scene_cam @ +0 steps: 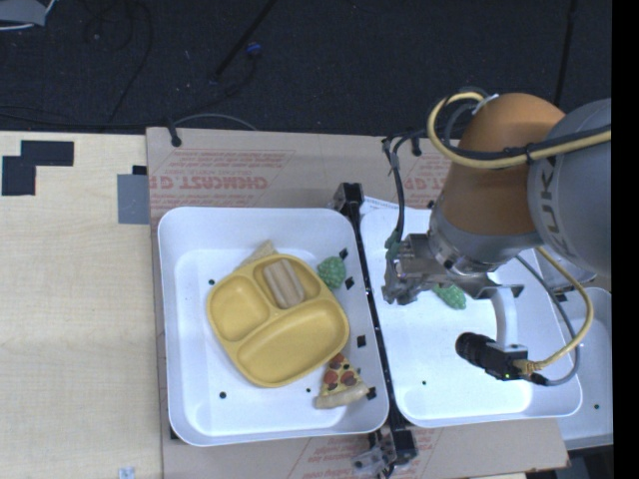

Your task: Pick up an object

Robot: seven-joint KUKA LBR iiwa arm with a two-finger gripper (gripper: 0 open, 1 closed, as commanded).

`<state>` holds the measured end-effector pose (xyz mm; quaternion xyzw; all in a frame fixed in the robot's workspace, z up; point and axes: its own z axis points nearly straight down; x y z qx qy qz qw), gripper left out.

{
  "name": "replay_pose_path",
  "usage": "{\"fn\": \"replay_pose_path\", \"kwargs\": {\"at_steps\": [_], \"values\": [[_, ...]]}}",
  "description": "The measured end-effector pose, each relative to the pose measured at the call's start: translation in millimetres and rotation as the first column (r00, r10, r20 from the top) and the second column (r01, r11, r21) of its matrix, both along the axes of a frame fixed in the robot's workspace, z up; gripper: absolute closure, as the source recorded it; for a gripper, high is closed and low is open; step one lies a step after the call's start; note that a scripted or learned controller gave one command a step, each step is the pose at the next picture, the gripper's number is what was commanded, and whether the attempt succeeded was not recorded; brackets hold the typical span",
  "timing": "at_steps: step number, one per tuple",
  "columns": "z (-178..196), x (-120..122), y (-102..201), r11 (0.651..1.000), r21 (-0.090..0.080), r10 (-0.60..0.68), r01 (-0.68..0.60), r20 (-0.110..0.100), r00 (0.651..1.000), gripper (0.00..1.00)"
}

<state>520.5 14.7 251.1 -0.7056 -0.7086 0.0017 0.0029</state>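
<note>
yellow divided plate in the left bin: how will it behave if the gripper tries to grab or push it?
The yellow divided plate looks like rigid molded plastic, so it probably holds shape. It lies flat and wide in the left bin, so it likely slides rather than tips. Its thin raised rim seems the only pinch point; the glossy surface may slip. The toy hot dog in one compartment could shift.

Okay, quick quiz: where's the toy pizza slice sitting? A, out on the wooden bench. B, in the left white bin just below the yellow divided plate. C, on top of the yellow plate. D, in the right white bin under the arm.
B: the toy pizza slice lies on the floor of the left white bin, beside the lower edge of the yellow divided plastic plate.
</note>
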Motion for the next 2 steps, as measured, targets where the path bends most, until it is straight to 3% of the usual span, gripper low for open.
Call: {"fn": "replay_pose_path", "kwargs": {"at_steps": [2], "values": [[-1.9,9.3,95.8,1.0,-0.001,0.001,-0.001,0.002,1.0,1.0]]}}
